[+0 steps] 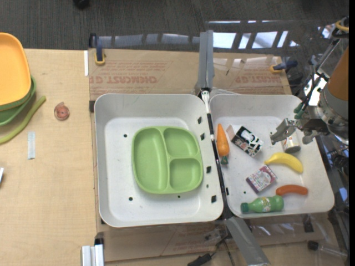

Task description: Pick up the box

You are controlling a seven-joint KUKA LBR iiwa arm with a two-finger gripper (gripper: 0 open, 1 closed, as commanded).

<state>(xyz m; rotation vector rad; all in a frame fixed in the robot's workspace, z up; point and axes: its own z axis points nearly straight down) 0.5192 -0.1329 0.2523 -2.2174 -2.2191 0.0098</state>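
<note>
Two boxes lie in the right bin. A small pink and purple box rests near the middle, below the banana. A black and white box sits further back, right of the carrot. My gripper hangs over the bin's upper right part, to the right of the black and white box and above the banana. Its fingers are spread apart, so it is open. A small pale object shows just below the fingers; I cannot tell whether they touch it. Neither box is held.
The right bin also holds an orange carrot, a yellow banana, a red pepper and a green bottle. A green divided plate lies in the left bin. Yellow and green dishes are stacked at the far left.
</note>
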